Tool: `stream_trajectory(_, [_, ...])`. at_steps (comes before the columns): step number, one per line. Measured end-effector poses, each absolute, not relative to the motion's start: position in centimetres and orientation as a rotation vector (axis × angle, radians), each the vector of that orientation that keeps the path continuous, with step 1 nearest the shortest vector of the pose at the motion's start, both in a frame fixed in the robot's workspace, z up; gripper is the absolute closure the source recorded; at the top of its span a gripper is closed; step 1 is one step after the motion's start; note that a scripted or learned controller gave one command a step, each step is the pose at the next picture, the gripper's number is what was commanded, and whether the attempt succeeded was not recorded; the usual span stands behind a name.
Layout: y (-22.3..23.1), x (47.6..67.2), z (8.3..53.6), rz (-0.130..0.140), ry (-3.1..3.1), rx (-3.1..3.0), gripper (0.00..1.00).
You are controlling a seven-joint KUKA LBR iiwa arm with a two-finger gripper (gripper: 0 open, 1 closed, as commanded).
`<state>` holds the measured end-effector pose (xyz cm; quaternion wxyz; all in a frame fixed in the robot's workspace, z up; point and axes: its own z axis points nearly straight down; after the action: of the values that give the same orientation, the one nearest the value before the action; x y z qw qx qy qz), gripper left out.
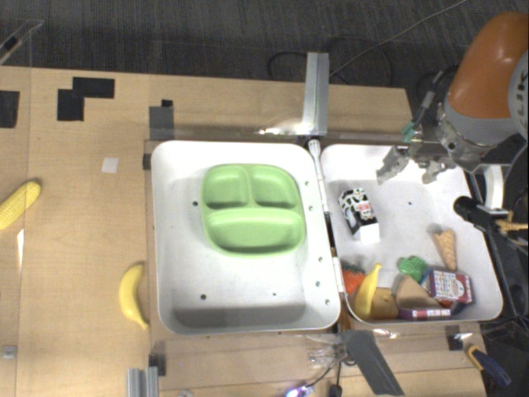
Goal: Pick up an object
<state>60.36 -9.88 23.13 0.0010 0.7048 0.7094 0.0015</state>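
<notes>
Gripper (411, 168): we see two grey metal fingers spread apart with nothing between them, hanging over the back of the right bin.
Arm: comes in from the right, orange band (489, 56) up top, wrist tilted down toward the bin.
Right bin (397, 201): shallow, smooth white plastic. We spot a small black-and-white carton (357, 209) near its middle, just below the gripper and clear of it.
Front pile: a waffle cone (446, 247), something green (412, 265), a printed box (447, 287) and a yellow piece (367, 289), all jumbled together.
Left bin (178, 222): holds a green divided plate (252, 207).
Bench: a banana (132, 294) and a corn cob (18, 205) lie on the wood outside the bins.
</notes>
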Motion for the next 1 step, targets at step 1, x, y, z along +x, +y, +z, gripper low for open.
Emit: stream_trajectory(1, [-8.54, 61.72, 11.45, 0.009, 2.326, 2.104, 0.00])
